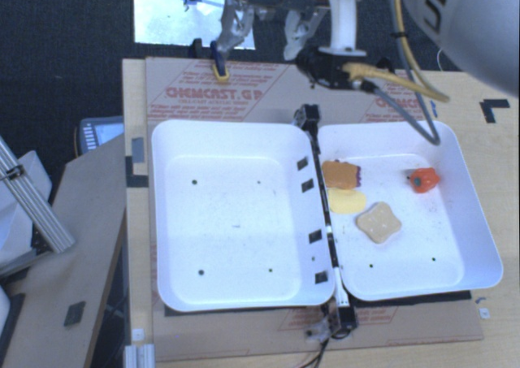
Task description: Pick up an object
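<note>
- We see one claw near the top of the picture, up above the back edge of the table.
- Its two fingers hang down with a wide gap between them, so the claw is open, and nothing sits between the fingers.
- The left finger has a small yellow tip, and it is over the brown board behind the bins.
- Above the claw we see part of the grey arm, coming in from the right, with a yellow cable running off it.
- We count two white bins side by side on the table.
- The left bin sits just in front of the claw.
- The right bin holds four small things, all well apart from the claw.
- One is an orange and purple piece close to the wall between the bins.
- One is a flat yellow piece, touching the front of the orange and purple piece.
- One is a tan toast-shaped piece, just beside the yellow piece.
- One is a small orange-red thing, off by itself toward the right side of the bin.
</note>
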### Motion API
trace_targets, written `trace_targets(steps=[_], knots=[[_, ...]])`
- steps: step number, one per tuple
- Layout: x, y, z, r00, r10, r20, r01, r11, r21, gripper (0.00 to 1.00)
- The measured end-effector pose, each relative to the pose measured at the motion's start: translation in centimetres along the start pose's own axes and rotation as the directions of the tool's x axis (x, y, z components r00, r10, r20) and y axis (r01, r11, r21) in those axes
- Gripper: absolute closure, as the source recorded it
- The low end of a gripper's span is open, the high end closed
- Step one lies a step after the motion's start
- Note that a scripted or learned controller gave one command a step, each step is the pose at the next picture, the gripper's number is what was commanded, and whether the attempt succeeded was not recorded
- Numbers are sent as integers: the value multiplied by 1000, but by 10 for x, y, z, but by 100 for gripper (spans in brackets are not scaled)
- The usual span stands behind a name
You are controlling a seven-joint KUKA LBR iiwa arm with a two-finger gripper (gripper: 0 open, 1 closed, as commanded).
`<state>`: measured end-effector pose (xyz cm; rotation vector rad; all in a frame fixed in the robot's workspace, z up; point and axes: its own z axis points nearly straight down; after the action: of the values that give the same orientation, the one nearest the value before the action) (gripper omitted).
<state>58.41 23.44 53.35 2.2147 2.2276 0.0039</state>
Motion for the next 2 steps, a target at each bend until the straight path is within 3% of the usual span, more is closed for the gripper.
trace_targets(steps=[1,2], knots=[[0,0,-12,1000,-4,-2,4,1000,-2,100],[1,0,-11,1000,-5,-1,5,1000,-1,0]])
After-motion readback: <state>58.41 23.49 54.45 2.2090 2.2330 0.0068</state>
